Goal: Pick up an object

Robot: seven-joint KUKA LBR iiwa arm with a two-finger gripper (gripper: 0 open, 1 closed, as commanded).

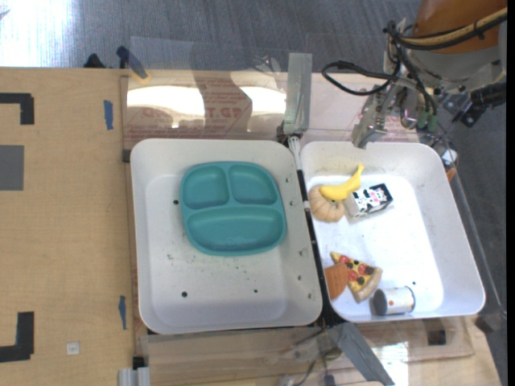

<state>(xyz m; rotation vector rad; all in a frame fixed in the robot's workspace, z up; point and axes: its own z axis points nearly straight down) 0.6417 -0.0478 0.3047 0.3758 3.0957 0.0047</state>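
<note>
The right bin [430, 240] holds several small objects. A yellow banana [342, 186] lies against a tan bun [325, 206], with a black-and-white carton [369, 199] touching them on the right. Near the front lie a toy pizza slice [352, 277] and a small grey can [393, 300] on its side. My gripper [376, 121] hangs above the bin's far rim, up and back from the banana, with nothing seen in it. The orange band of the arm [463, 2] is at the top right.
The left bin [157, 280] carries a teal divided plate [233, 207] in its middle. A cardboard sheet [60, 215] covers the bench to the left. Cables and a grey post [298, 95] stand behind the bins.
</note>
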